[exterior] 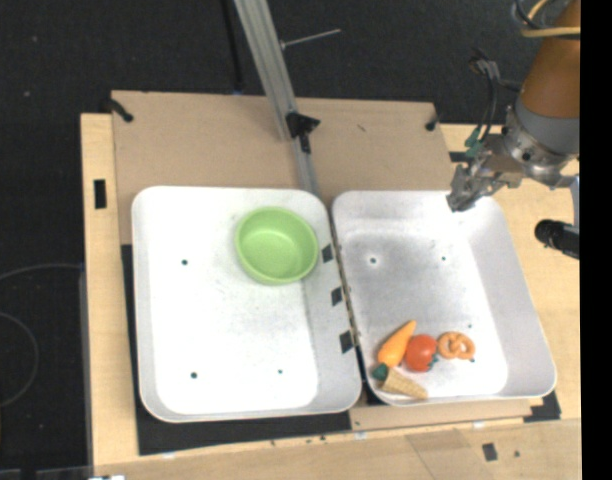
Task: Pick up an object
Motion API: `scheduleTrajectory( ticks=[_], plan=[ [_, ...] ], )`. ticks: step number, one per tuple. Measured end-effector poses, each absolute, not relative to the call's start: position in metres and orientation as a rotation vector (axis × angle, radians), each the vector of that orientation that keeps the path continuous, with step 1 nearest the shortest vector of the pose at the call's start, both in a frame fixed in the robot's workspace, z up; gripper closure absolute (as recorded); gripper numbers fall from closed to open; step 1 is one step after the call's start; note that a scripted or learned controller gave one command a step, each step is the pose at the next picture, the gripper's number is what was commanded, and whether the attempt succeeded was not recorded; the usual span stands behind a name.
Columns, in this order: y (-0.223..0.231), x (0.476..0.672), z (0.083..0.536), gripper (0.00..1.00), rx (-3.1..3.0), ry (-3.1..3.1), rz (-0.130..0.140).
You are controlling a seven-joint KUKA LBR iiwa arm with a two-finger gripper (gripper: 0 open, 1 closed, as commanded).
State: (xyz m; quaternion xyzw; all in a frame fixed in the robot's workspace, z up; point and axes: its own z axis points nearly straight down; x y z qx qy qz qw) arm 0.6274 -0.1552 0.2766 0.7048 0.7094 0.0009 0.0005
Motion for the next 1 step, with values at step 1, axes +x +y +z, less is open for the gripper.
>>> scheduleTrajectory(
  ticks=[1],
  plan=[
    [-0.0994,0.6198,0.2820,1.00,2.213,2.230,0.003]
  ],
)
